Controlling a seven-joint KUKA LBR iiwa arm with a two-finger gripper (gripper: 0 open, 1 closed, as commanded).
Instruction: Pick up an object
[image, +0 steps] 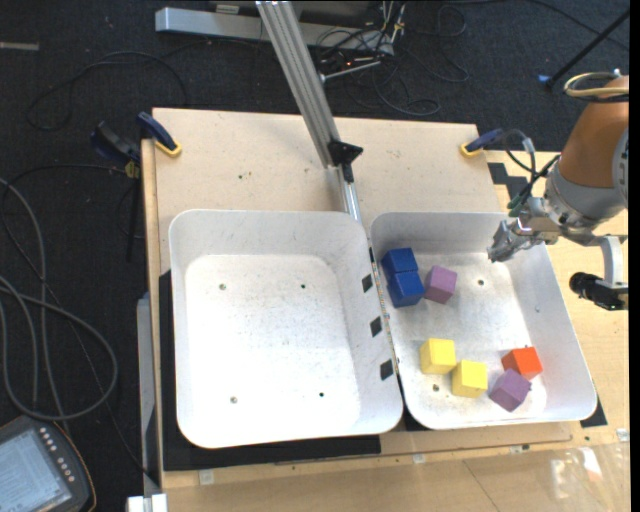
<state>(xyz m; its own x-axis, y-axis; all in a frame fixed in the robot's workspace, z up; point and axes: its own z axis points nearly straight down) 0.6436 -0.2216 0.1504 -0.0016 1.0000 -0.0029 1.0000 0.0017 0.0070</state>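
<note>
The right bin (560, 310) holds several blocks. Two blue blocks (403, 275) lie stacked near its left wall, with a purple block (441, 284) just right of them. Two yellow blocks (437, 356) (470, 378) lie near the front. An orange block (522, 361) and another purple block (510, 389) rest at the front right. My gripper (503, 246) hangs over the bin's back right part, well right of the purple block, with nothing seen between its fingers.
The left bin (190, 300) lies beside the right one. A slanted metal pole (305, 85) crosses the bench's back to the bins' shared edge. Clamps (160, 133) (482, 142) hold the board's back corners. Cables lie on the dark floor around.
</note>
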